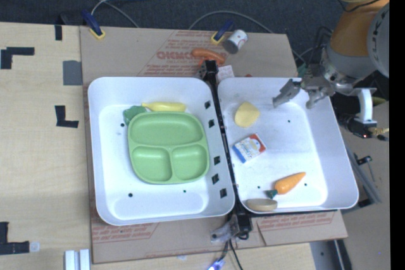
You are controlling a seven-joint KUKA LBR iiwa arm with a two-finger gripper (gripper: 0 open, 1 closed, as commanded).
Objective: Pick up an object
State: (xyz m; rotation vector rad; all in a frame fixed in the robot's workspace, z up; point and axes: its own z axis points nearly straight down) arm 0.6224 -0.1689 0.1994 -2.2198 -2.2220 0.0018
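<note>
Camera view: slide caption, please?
Open gripper hovers over right bin holding yellow lump, carton, toy carrot.

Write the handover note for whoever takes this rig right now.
Gripper: open, holding nothing, over the upper right of the right bin.
Right bin holds: yellow lump at upper left, small carton in the middle, carrot near the front, tan piece at the front rim.
Left bin holds: green tray, with a yellow piece and a green piece at its far edge.
Done: nothing picked yet.
Left: pick up one object; the yellow lump lies closest to the gripper.
</note>
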